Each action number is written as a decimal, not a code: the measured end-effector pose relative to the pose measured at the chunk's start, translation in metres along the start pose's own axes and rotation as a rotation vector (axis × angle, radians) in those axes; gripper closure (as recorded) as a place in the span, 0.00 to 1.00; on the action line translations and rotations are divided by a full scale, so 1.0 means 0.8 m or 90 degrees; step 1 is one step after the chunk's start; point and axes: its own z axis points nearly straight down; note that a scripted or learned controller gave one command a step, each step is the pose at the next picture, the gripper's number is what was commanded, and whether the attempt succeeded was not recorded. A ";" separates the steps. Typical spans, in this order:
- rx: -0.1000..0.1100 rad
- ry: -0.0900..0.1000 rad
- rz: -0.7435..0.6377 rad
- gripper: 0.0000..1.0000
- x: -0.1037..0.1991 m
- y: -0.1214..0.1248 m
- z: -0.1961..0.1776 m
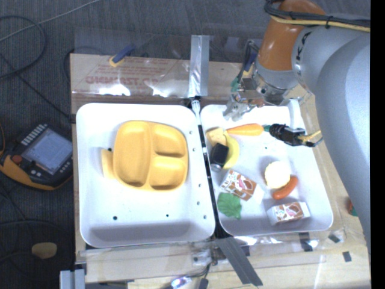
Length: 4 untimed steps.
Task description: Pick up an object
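1. Camera view, upper right of the frame: the gripper (239, 105) hangs over the top rim of the right bin (322, 206); I cannot tell how its jaws stand, and nothing shows between them.
2. Just below it lies a carrot (245, 129), with a banana (229, 147) to the lower left.
3. Lower down in that bin: a white ball (277, 174) touching a sausage (285, 187), two small cartons (238, 185), and a green leaf (229, 205).
4. Centre left: the left bin (96, 218) holds a yellow divided tray (149, 154).
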 end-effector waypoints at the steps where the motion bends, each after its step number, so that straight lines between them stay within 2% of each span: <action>1: 0.000 0.000 0.000 0.00 0.000 0.000 0.000; 2: 0.002 -0.001 -0.070 0.00 -0.052 -0.013 0.072; 3: -0.004 -0.002 -0.149 0.00 -0.056 -0.048 0.118; 4: 0.001 0.000 0.020 0.00 -0.018 -0.046 0.001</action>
